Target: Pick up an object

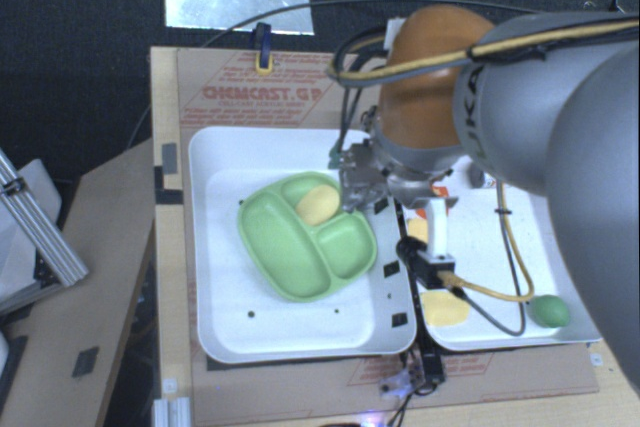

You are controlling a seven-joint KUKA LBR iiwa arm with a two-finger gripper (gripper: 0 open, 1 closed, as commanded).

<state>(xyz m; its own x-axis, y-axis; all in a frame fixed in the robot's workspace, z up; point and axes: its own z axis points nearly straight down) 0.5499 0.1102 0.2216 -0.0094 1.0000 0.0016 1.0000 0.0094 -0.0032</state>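
A green sectioned plate [300, 245] lies tilted in the left white bin [225, 315]. A pale yellow rounded object [318, 205] rests in the plate's upper section. My gripper [355, 190] hangs over the plate's right upper rim, just right of the yellow object. In the right bin [500, 330] lie a yellow piece [445, 308] near the divider and a green ball [548, 311] at the front right. The arm's grey body and orange band hide most of the right bin.
A small orange-red bit [440, 190] shows under the wrist in the right bin. Cardboard [270, 95] lies under and behind the bins. A metal frame [40, 235] stands at the left.
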